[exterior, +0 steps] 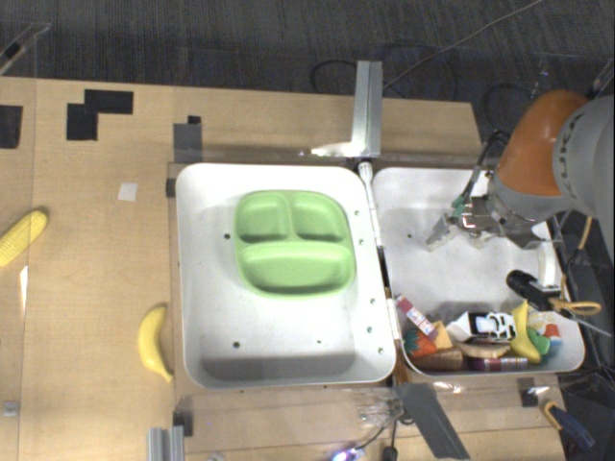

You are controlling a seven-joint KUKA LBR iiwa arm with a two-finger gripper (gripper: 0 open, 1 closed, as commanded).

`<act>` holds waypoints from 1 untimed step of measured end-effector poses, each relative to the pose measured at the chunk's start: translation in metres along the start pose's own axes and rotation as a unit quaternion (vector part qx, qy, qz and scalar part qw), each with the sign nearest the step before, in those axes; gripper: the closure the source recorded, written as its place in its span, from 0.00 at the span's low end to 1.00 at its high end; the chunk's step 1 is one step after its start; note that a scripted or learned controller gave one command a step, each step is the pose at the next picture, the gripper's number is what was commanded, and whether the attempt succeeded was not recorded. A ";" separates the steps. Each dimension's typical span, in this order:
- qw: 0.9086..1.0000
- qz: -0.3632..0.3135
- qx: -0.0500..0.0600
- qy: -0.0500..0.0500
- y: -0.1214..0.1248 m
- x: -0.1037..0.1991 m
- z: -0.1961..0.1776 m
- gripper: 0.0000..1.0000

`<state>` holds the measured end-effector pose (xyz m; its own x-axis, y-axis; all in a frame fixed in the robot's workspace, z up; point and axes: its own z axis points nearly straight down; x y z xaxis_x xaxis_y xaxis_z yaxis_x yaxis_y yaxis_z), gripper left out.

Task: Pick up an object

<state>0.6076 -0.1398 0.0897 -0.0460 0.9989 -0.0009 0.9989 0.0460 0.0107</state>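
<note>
My gripper hangs over the bare upper middle of the right bin, its fingers spread and open with nothing between them. The loose objects lie in a heap along that bin's front wall, well below the gripper. Among them are a pink and red packet, an orange piece, a brown item, a white and black item and a yellow banana-like toy. None of them touches the gripper.
The left bin holds a green divided plate in its middle. A metal post stands behind the wall between the bins. On the bench to the left lie a yellow banana and a corn cob.
</note>
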 end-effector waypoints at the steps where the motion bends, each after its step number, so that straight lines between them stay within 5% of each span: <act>1: 1.000 -0.011 0.001 0.000 0.064 0.007 0.003 0.00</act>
<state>0.6714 -0.1299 0.0875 -0.0685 0.9976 -0.0015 0.9976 0.0685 0.0085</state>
